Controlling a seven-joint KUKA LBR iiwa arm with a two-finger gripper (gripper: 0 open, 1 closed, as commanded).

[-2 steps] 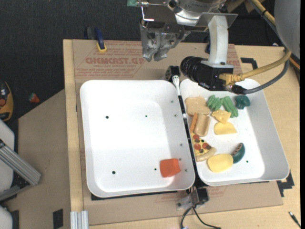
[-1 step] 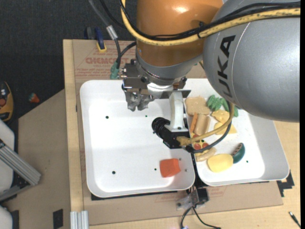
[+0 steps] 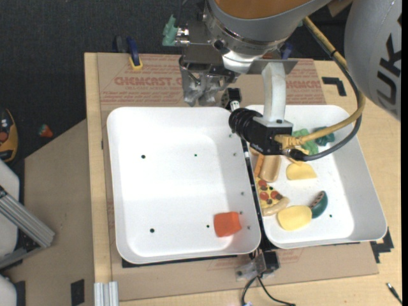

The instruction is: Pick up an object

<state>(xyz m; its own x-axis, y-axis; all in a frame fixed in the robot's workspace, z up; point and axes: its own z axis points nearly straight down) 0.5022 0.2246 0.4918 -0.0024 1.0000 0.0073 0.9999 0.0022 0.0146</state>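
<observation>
Gripper [image 3: 203,88] is hovering over the left bin's [image 3: 127,171] far rim; you can't tell how wide it's gaping. Block [image 3: 227,224] is sitting near the front wall, well apart. Descending here, you're risking striking the rim and grabbing nothing.

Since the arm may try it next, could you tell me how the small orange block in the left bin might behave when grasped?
The small orange block looks squat and flat-sided, so it probably won't roll. It seems small, likely light. Lying near the left bin's front wall, it might slide against that if pushed.
</observation>
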